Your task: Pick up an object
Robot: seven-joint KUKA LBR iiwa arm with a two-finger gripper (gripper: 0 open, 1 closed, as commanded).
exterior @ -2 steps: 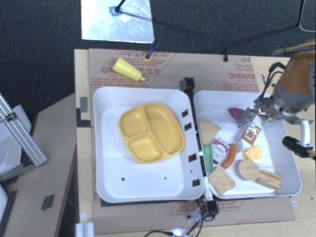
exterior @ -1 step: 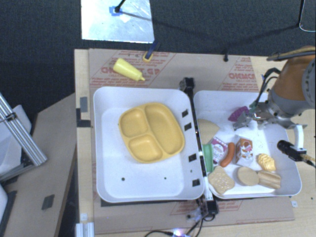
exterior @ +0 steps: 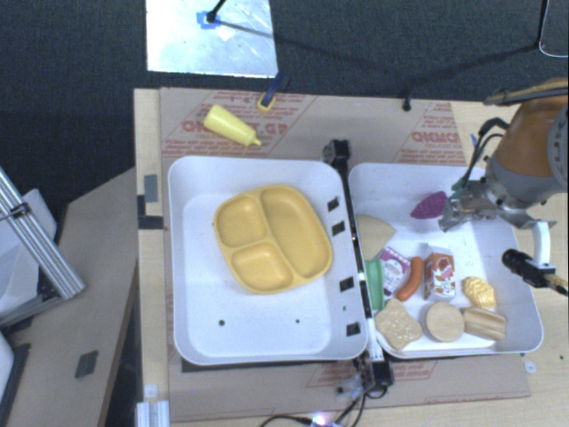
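The purple piece (exterior: 430,205) lies in the right bin (exterior: 533,327), near its back wall, just to the left of the gripper (exterior: 462,210) and a little apart from it. Its long axis runs roughly left-right, rising slightly toward the arm. Whether the jaws stand open or closed cannot be told. The sausage (exterior: 411,278), carton (exterior: 439,274) and bread (exterior: 397,325) lie nearer the front.

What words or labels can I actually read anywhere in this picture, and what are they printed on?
Red lettering on the cardboard sheet under the bins: upside down and blurred, not readable.
Small red-and-white carton in the right bin: printed front, too small to read.
Pink packet beside it: markings too small to read.
Nothing else carries text.
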